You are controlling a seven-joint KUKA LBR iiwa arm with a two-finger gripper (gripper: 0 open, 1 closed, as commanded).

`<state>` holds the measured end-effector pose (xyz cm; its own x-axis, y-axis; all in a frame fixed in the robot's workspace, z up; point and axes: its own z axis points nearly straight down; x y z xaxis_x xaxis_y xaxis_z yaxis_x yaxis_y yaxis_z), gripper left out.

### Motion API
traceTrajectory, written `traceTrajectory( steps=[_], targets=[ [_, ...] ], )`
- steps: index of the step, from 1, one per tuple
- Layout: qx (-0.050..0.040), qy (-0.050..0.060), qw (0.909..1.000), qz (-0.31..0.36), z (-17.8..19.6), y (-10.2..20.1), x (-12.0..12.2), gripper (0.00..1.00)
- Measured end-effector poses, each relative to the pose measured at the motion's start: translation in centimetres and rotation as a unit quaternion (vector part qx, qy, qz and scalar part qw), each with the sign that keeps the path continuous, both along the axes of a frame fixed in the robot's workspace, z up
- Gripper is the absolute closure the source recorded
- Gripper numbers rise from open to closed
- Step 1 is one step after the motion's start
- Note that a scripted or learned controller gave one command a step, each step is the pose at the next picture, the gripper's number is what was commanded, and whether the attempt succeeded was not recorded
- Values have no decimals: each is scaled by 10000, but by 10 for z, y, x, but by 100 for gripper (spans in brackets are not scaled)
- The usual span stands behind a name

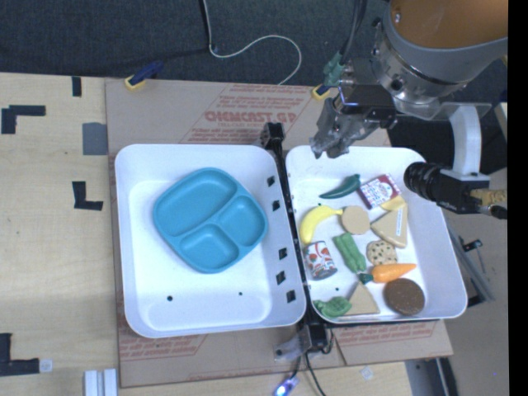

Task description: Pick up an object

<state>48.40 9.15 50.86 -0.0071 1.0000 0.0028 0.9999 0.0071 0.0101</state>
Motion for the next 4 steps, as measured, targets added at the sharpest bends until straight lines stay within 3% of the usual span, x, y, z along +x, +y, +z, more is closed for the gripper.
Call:
traceTrajectory(
  steps=[1,2,3,4],
  targets=[
    [-18,57,10000,-20,4,-2,0,100],
    [-33,121,9999,-37,-123,-4,-2,100],
    [-15,38,10000,-40,-76,-34,0,100],
    [3,-9,10000,-5,32,10,0,100]
  ],
)
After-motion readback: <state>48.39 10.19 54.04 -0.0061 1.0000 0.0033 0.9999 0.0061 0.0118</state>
